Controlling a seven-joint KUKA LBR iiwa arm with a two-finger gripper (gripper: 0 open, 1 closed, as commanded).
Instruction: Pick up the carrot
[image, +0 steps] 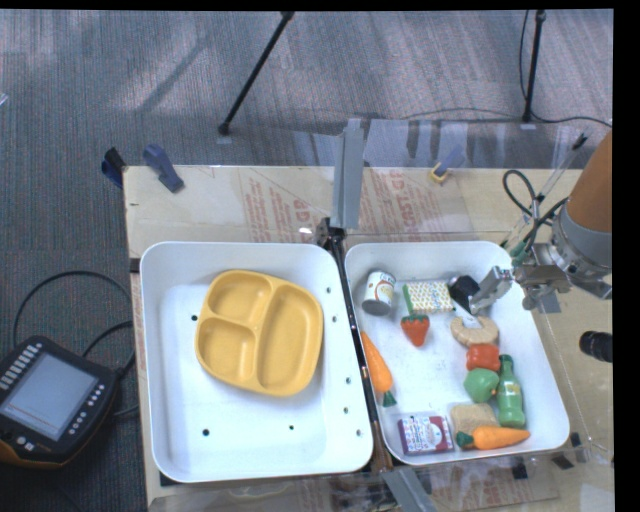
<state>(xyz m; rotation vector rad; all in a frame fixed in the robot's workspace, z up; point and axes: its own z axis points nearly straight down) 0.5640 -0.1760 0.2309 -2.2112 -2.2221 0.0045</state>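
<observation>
With jaw state not discernible, the gripper (487, 290) should be lowered squarely across the carrot (376, 366) lying along the right bin's (552, 375) left wall.

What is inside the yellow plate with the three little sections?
The yellow plate in the left bin holds no food: all three sections show bare yellow. What lies under it is covered.

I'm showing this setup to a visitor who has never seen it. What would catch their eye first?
Probably the yellow divided plate, alone in the left bin. Next, the right bin, crowded with toy food: two carrots, one carrot against its left wall and another carrot at its front right corner, plus a green bottle. The end effector hangs over the right bin's back right part.
</observation>
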